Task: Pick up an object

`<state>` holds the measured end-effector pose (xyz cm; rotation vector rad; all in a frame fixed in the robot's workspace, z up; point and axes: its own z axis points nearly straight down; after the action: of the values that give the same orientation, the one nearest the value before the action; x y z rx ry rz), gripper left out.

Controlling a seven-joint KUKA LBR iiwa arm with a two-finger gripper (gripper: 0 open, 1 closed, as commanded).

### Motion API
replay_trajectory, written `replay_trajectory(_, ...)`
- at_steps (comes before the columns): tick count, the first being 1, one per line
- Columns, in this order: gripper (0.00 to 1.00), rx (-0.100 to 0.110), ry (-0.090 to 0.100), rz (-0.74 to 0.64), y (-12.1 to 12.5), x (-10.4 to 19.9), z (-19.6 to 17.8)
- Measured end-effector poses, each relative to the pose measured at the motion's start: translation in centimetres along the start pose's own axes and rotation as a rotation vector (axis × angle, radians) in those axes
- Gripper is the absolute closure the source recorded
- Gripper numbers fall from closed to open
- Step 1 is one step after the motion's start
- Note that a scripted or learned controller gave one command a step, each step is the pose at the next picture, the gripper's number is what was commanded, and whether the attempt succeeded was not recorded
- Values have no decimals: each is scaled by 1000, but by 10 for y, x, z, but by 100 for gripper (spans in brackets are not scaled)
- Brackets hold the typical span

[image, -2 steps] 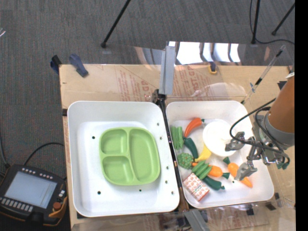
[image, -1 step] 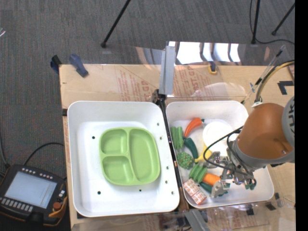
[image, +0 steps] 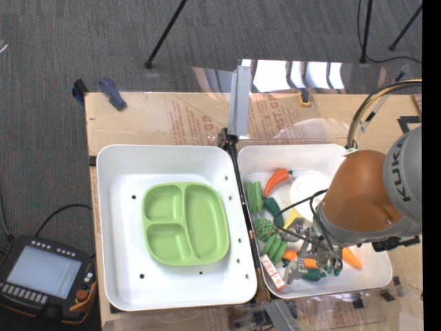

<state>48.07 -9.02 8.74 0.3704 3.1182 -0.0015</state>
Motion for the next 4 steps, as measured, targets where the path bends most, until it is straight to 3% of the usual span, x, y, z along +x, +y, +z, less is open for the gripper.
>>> replay_trajectory(1, 100, 2, -2, -4, 0, -1, -10)
replay_trajectory(2, 100, 0, 0, -16, 4, 6, -20)
replay_trajectory(3, 100, -2, 1, -116, 5, 5, -30)
replay_trajectory(4, 100, -2, 5, -75, 5, 6, -25)
